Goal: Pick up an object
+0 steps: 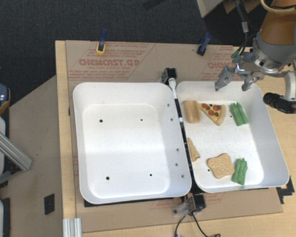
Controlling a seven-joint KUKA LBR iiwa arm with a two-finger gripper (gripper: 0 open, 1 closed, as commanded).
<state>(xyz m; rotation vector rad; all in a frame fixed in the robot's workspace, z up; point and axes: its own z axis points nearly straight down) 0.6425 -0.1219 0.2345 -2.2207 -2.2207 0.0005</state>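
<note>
Five toys: right bin (274,147) holds bread roll (191,111), pizza slice (212,112), toast (220,165), two green bundles.
Claw: gripper (234,84) spread, empty, above the far rim.
Handling: pizza slice likely light, stiff, slick; pinch across its narrow sides.

Dark carpeted floor (49,14) fills the top and left of the frame; brown cardboard sheet (128,58) covers the bench, clamped by blue clips (102,36) along its upper edge.
</note>
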